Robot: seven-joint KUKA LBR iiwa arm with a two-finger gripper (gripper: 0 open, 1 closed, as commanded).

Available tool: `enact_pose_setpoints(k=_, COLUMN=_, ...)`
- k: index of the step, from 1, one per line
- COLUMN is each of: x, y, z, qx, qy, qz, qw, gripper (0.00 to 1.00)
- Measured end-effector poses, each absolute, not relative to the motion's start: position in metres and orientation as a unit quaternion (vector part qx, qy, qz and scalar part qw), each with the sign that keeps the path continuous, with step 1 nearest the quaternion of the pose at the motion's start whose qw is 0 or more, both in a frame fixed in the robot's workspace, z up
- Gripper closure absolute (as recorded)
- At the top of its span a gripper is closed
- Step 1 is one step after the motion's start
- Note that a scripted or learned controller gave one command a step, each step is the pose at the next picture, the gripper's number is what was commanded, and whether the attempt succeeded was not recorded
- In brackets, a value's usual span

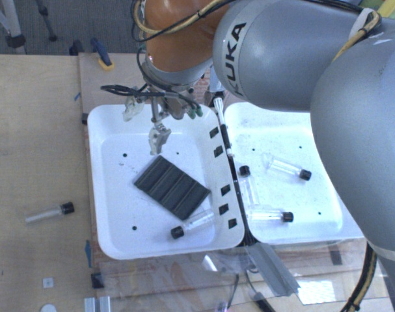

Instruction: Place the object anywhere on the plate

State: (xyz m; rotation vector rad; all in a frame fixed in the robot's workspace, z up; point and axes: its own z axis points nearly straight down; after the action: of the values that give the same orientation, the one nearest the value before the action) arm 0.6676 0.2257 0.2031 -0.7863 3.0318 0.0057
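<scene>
Your two-finger gripper (159,140) hangs over the far half of the left white bin (112,239); whether it is clenched you cannot tell. The dark ribbed rectangular plate (171,187) lies near that bin's centre. A clear black-capped tube (192,225) rests at the near edge, just beside the plate.

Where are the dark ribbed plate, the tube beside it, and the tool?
Dark ribbed plate (172,187), camera view, centre of its top.
Tube with black cap (192,225), camera view, clear body.
Tool (159,138), camera view, fingertip area.
</scene>
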Motion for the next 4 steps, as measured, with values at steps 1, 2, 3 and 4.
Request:
enact_pose_setpoints(k=1, x=0.6676, y=0.2257, z=0.2031, qx=-0.251, qy=0.968, qz=0.0018, qw=0.005, gripper=0.00)
enact_pose_setpoints(k=2, x=0.6676, y=0.2257, z=0.2031, qx=-0.251, qy=0.968, qz=0.0018, qw=0.005, gripper=0.00)
enact_pose_setpoints(k=3, x=0.6676, y=0.2257, z=0.2031, qx=-0.251, qy=0.968, qz=0.0018, qw=0.005, gripper=0.00)
enact_pose_setpoints(k=4, x=0.6676, y=0.2257, z=0.2031, qx=-0.251, qy=0.968, qz=0.0018, qw=0.005, gripper=0.00)
